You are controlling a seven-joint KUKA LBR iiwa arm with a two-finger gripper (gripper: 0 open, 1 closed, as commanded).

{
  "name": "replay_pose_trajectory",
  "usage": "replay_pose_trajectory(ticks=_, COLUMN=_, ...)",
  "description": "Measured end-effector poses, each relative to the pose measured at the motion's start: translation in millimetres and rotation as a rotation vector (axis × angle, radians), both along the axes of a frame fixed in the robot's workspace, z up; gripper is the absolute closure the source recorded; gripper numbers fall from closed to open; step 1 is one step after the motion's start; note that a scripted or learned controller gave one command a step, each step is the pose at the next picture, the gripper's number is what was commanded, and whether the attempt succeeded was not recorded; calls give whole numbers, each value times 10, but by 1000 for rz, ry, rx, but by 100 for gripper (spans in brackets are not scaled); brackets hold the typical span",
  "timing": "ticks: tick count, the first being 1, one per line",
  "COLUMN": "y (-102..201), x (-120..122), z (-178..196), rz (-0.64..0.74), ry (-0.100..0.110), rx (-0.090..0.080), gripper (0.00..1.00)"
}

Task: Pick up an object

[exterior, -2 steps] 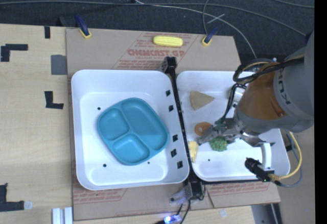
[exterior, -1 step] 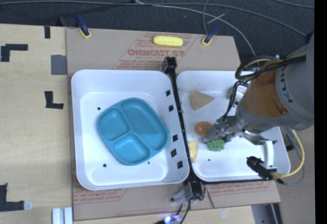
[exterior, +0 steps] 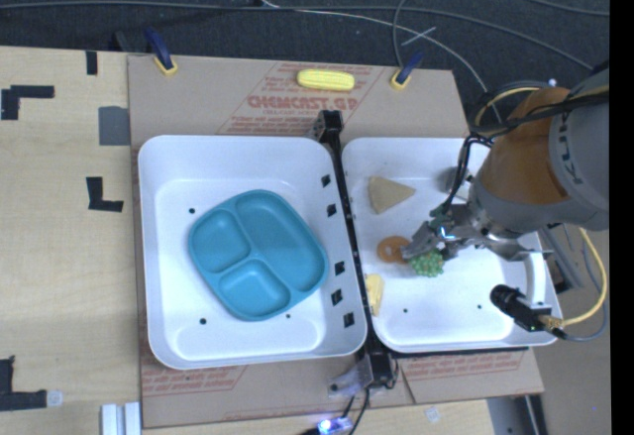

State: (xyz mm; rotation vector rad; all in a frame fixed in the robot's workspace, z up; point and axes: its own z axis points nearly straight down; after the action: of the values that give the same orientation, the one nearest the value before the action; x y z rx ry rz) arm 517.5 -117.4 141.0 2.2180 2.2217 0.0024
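Observation:
My gripper (exterior: 433,245) hangs low over the middle of the right bin (exterior: 446,329), with the grey arm and its orange band (exterior: 525,161) coming in from the right. A small green broccoli-like piece (exterior: 428,266) lies right beneath the gripper's tip, partly covered by it. Just to its left sits an orange-brown ring (exterior: 392,250). A tan wedge (exterior: 389,193) lies farther back in the same bin. A small yellow piece (exterior: 373,292) rests against the bin's left wall.
The left bin (exterior: 168,324) holds a blue divided plate (exterior: 258,253). A yellow corn cob (exterior: 325,80) lies on the cardboard behind the bins. Two blue-and-yellow clamps (exterior: 160,54) pin the cardboard's back edge. Cables run across the dark floor behind.

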Motion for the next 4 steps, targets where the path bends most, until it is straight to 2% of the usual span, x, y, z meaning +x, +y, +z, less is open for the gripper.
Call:
replay_pose_trajectory(ticks=2, y=-64, x=-92, z=1127, rz=-1, ry=-2, rx=-1, gripper=100)
replay_pose_trajectory(ticks=4, y=998, x=-304, z=1031, rz=4, ry=6, rx=2, gripper=100)
